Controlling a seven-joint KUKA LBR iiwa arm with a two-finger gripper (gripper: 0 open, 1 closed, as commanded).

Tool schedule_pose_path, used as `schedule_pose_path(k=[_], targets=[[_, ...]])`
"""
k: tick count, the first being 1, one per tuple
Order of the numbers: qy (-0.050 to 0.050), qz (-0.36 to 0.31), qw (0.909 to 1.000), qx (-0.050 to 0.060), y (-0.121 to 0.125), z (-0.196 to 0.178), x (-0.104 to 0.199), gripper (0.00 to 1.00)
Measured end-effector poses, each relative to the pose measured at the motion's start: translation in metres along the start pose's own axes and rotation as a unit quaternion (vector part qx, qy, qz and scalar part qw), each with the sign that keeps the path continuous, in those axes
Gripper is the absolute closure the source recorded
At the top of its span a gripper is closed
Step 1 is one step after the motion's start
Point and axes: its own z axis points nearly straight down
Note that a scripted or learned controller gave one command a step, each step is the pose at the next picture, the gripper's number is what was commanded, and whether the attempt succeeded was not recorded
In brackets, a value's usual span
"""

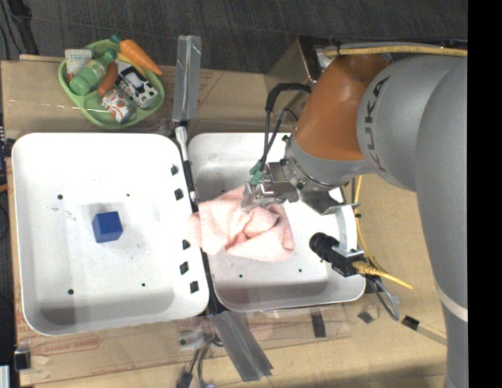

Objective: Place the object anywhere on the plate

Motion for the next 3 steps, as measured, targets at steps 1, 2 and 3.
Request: schedule_pose_path(k=[1,2,3], targets=[[0.000,-0.004,1.0000,0.000,0.001,0.011,0.002,1.00],[-0.001,-0.205,0.9788,0.000,0.013,0.013,0.055,1.00],[-0.001,-0.398,0.9173,0.000,0.009,0.005,0.111,1.00]])
